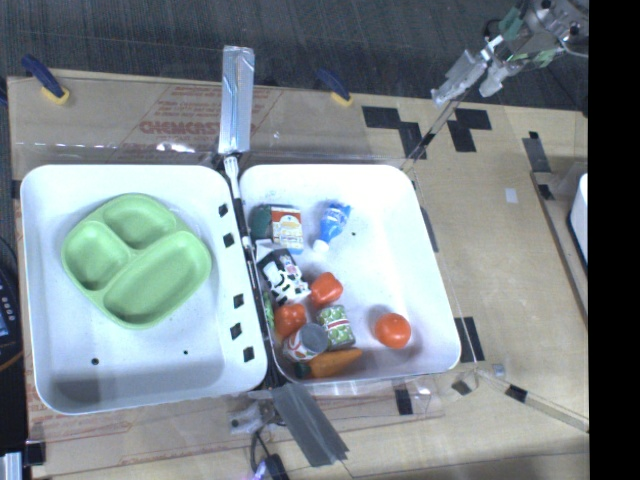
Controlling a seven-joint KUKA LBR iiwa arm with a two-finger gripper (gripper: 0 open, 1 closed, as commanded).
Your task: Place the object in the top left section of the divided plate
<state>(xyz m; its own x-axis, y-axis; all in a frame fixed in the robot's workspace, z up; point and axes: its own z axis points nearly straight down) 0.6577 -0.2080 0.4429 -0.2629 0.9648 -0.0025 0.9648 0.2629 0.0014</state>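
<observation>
At one o'clock we see the gripper (468, 76) only as small pale fingers; we cannot tell whether they stand open or closed, and the arm behind them is cut off by the top edge. In the right bin (425, 258), at six o'clock, a carrot (335, 364) lies partly under a can (311, 340), and the label on the small carton (287, 228) is too small to read. The black-and-white toy (285, 278) is too blurred to identify. At nine o'clock a dark device (6, 308) is cut by the left edge.
</observation>
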